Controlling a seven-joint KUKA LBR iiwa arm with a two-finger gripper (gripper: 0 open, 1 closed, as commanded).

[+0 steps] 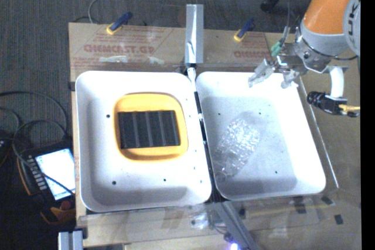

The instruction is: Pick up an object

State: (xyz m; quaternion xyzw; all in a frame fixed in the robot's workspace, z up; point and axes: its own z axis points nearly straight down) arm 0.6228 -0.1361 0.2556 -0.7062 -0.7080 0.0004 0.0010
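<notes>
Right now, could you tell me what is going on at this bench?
The robot arm is trying to pick something up. Its hand hangs open above the far edge of the right bin, holding nothing. A crumpled clear plastic bottle lies in that bin, apart from the hand. A yellow tray with dark slots sits in the left bin.

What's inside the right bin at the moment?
The right bin holds one clear crumpled plastic bottle, lying near its middle-left. The rest of the floor shows bare white. The claw hangs over the bin's far rim, hiding a small patch there.
</notes>
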